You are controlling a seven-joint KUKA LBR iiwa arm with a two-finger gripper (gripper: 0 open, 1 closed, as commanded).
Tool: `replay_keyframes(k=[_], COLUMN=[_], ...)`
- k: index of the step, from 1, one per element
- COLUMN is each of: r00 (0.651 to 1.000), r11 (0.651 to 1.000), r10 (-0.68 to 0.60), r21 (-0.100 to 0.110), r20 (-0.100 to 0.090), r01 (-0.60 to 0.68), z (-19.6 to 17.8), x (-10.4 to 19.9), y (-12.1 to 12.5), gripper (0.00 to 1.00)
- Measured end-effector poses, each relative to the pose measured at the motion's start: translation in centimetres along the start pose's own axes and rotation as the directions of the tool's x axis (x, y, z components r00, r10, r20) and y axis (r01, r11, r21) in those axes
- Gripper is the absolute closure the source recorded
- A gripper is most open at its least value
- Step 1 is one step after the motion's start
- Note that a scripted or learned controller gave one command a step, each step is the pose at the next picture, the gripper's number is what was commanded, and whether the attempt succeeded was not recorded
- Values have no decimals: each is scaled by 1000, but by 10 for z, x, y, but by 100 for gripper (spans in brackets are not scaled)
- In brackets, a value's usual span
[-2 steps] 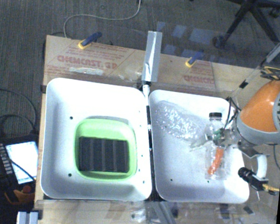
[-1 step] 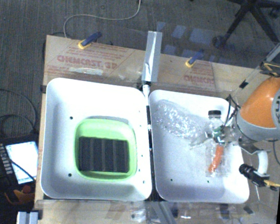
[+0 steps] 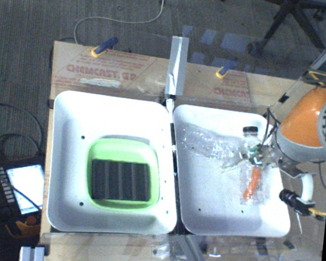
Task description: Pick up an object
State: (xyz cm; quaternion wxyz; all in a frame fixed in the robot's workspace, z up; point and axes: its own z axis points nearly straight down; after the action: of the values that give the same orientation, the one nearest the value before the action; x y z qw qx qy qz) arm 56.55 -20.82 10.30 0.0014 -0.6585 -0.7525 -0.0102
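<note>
Lying just below the gripper (image 3: 256, 154), an orange object (image 3: 253, 184) inside clear crinkled plastic wrap (image 3: 214, 145) rests in the right bin (image 3: 211, 220); its shape is hard to make out. The arm (image 3: 304, 122) leans in over the bin's far edge. A green tray (image 3: 124, 175) sits well off left.

Two shallow white plastic bins sat side by side on a brown desk (image 3: 117, 72). The left bin (image 3: 71, 116) held a light-green rectangular tray with dark slatted centre (image 3: 122, 174). The right bin (image 3: 199, 219) held a crumpled clear plastic bag (image 3: 208, 144) and an orange carrot-shaped object in clear wrap (image 3: 253, 184). The end effector (image 3: 254, 149) of the grey arm with orange band (image 3: 304, 122) hung over the right bin's far-right part, just above the orange object.
</note>
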Motion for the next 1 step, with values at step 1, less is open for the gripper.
replay_keyframes(k=[1], r00=[986], r11=[986], r10=[-169], r21=[16], r20=[12], r01=[169], z=[-83], x=[56], y=[59], gripper=[100])
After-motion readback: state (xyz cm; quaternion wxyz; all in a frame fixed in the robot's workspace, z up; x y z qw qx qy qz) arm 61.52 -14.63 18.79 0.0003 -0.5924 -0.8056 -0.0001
